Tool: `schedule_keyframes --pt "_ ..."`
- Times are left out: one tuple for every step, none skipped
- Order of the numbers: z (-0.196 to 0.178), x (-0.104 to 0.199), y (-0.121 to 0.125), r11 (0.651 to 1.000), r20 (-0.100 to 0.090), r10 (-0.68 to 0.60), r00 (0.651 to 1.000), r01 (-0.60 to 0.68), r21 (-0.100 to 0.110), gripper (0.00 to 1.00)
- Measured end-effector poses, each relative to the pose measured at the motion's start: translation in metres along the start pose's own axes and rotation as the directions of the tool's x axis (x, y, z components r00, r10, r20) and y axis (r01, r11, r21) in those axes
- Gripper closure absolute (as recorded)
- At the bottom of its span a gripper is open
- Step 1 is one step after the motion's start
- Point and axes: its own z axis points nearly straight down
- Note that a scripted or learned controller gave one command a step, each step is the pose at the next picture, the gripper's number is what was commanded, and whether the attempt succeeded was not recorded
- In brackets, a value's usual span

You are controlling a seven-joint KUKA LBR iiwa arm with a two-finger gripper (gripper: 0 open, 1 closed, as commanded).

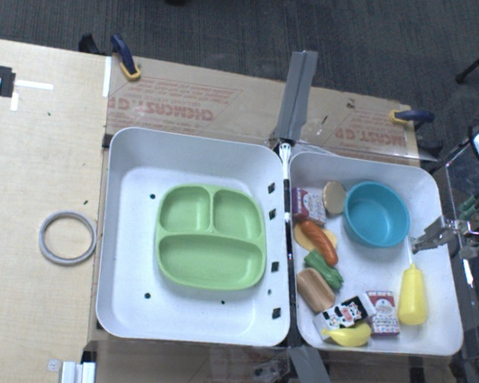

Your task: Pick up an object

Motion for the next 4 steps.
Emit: schedule_keyframes --pt "0.119 -0.024 0.022 0.936 -0.001 0.352 0.936 -0.352 0.000 0.00" --pt "0.174 -0.017 0.001 0.945 -0.011 0.327 0.945 -0.327 0.002 0.00" --pt "0.168 -0.021 -0.001 0.943 -0.005 0.332 0.943 -0.332 0.006 1.00" --pt "0.065 0.017 0.021 0.946 0.000 0.324 0.946 -0.324 -0.001 1.00"
